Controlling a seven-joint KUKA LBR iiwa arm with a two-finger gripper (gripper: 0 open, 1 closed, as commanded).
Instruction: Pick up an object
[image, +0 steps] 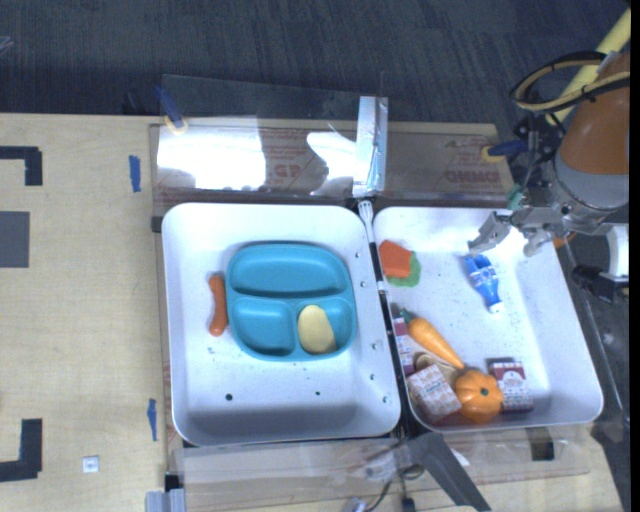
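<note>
Where the right bin (575, 330) comes nearest, a small orange pumpkin (478, 392) sits beside a carrot (436, 342) and small packets (508, 382). Farther back lies a blue tube (484, 279). Just beyond it, the gripper (515, 232) hovers with fingers spread, grasping nothing. Left, a blue tray (289, 298) holds a yellow lemon (316, 329).

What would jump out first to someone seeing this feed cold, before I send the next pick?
The bright blue divided tray in the left bin, with a yellow potato-like piece in its lower right compartment and an orange sausage lying beside it. Next, the clutter at the right bin's near edge: a carrot, a small pumpkin and little boxes. The gripper hangs at that bin's far side, just above a blue tube.
</note>
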